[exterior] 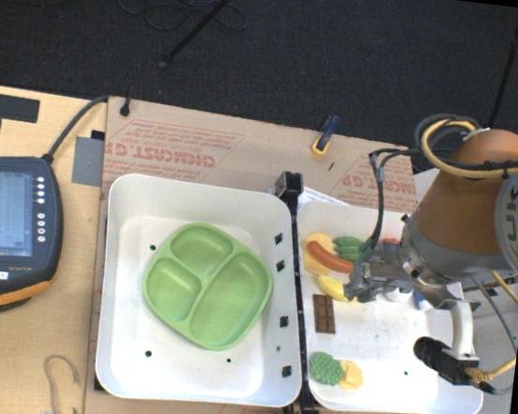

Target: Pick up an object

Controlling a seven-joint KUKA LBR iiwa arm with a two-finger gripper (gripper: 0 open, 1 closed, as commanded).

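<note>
Toys lie in the right bin (460, 403): a hot dog (326, 255) and a banana (332, 287) at its upper left, a brown bar (323, 314) below them, a pineapple (334, 371) near the front. The gripper (362, 286) hangs just right of the banana, nearly touching its end; whether it is parted or closed I cannot tell, and nothing is seen in it. Banana and hot dog both run slantwise, down toward the gripper. The green plate (208, 285) sits in the left bin (111, 324), well apart.

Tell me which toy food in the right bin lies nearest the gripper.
The yellow banana, right beside the gripper; the brown bar and green-yellow piece lie farther off.
</note>
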